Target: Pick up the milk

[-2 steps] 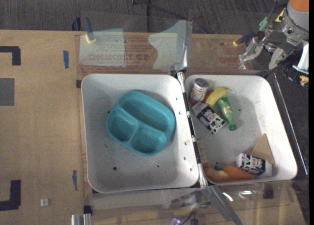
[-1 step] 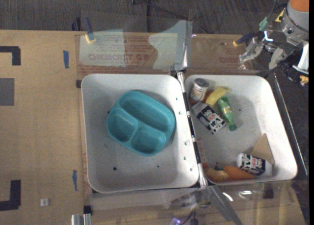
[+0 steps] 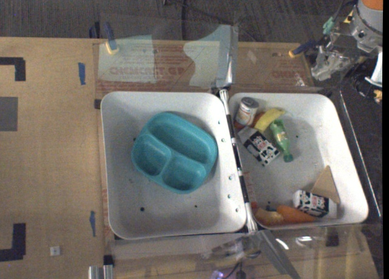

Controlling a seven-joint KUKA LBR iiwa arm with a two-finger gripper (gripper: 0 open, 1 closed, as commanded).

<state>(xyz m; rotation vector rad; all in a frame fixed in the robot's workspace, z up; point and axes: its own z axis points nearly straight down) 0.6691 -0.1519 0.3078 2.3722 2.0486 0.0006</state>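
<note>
Lighting dim, even, slightly warm; soft shadows inside both white bins. Overall soft focus, grainy. Faint glare on clear sheet.

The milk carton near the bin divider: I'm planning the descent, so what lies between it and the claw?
In the camera view, the banana and green bottle lie between the claw and that milk carton.

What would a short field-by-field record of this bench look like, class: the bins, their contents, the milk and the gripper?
left bin: holds a teal divided plate
right bin: holds a small jar, banana, green bottle, two milk cartons, carrot, tan wedge
milk carton one: lying near the bin divider
milk carton two: lying at the near edge, beside the carrot
gripper: above the bench beyond the right bin, holding nothing visible
</note>
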